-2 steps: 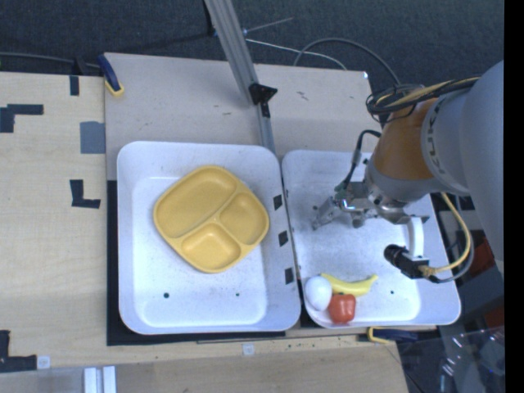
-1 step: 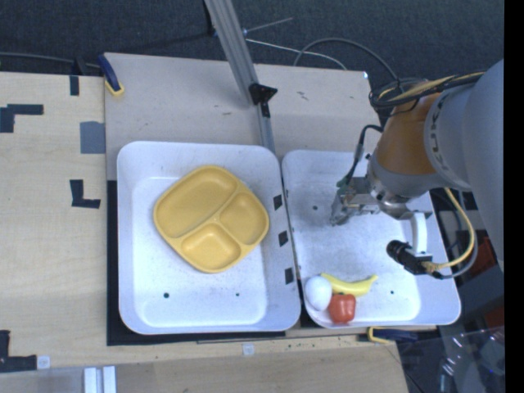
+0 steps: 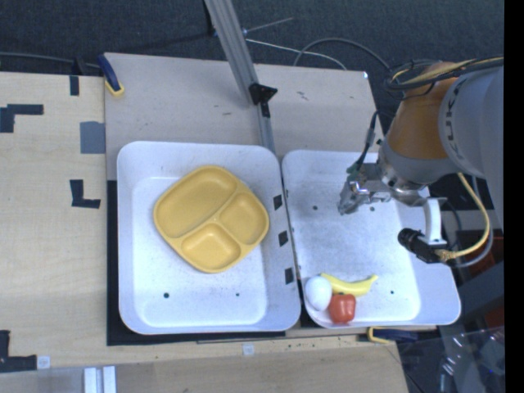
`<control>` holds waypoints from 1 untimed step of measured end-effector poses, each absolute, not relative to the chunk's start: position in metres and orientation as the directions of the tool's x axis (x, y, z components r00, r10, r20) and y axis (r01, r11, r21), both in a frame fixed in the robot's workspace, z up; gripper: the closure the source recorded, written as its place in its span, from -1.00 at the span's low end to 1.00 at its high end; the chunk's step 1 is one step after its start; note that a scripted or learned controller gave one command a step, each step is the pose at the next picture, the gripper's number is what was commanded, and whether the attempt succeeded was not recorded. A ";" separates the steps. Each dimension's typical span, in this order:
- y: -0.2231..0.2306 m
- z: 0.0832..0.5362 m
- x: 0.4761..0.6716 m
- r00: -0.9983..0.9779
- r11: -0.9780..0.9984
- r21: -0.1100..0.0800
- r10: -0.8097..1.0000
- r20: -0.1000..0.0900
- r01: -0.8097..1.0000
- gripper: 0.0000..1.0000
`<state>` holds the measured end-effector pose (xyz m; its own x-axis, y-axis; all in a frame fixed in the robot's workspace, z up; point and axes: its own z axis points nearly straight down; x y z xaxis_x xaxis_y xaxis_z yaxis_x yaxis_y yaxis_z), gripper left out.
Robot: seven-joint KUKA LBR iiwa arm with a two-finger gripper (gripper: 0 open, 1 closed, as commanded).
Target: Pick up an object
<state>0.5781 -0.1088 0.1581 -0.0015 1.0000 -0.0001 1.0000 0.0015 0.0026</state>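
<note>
While the banana (image 3: 354,284) is seen at the right bin's (image 3: 327,219) near edge, the gripper (image 3: 354,196) is poised farther back, its opening indiscernible.

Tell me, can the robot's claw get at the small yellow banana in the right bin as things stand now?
Probably yes. The claw hangs over the right white bin, and bare bin floor separates it from the small yellow banana. The white egg-shaped ball and red pepper-like toy touching the banana may crowd the grasp.
</note>
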 end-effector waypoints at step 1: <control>-0.111 0.219 0.573 -0.001 0.001 0.005 1.000 -0.001 1.000 1.00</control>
<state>0.5726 -0.1105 0.2189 -0.0012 1.0000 -0.0008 1.0000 0.0012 0.0048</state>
